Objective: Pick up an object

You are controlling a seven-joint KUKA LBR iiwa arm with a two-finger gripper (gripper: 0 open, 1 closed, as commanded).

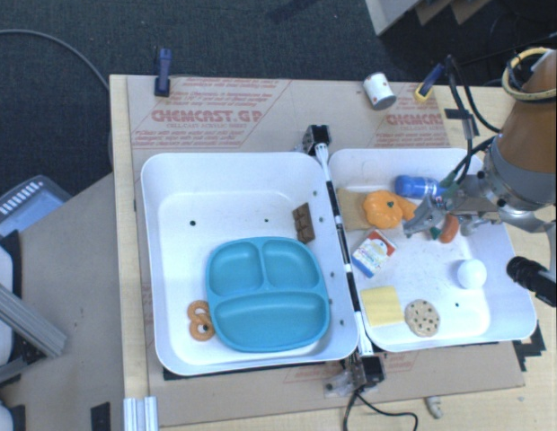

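My gripper [428, 221] hangs low over the right bin [508, 326], just right of an orange pumpkin-like toy [386, 209]. A small red-orange piece [450, 230] lies right beside the gripper, partly covered by it. Behind the gripper lies a blue bottle [413, 187]. Further forward in this bin are a small red-and-white carton [372, 254], a yellow block [381, 305], a cookie [423, 317] and a white ball [471, 274]. I see nothing lifted off the bin floor.
The left bin [171, 205] holds a blue divided plate [265, 294], a pretzel [201, 321] at its left and a brown chocolate bar [303, 224] near the divider. The grey arm with its orange band [530, 142] comes in over the right bin's far right side.
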